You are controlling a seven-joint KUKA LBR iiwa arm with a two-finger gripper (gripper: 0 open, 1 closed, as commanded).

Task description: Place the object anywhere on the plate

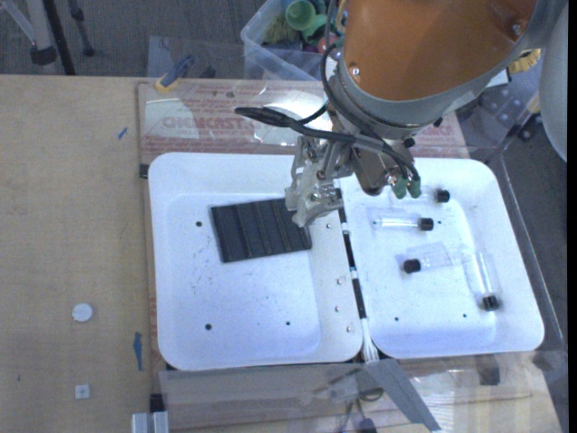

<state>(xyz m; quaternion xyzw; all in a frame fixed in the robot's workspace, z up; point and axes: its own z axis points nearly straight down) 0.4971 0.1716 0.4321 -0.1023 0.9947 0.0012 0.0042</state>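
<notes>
Two white bins sit side by side on the bench, the left bin (180,332) and the right bin (514,323) touching along their inner rims. In the left bin a dark ribbed plate (257,231) lies flat toward the far right part of the floor, its long axis running left to right with a slight tilt, its ribs running near to far. The right bin holds clear vials with black caps: one vial (401,223) lies left to right close to the far left of the floor, with its cap at the right end; a second (425,260) lies mid-floor with its cap on the left; a third (480,282) lies further right, running near to far with its cap at the near end. A lone black cap (442,196) sits near the far wall. Beyond the bins stands a clear tub (270,34) of coloured items, well apart. The arm (433,34) comes in from the far right, its orange band bulking over the far edge of the bins. The gripper (314,207) points down over the plate's right far corner, by the divide between bins. I cannot tell whether anything is held.
</notes>
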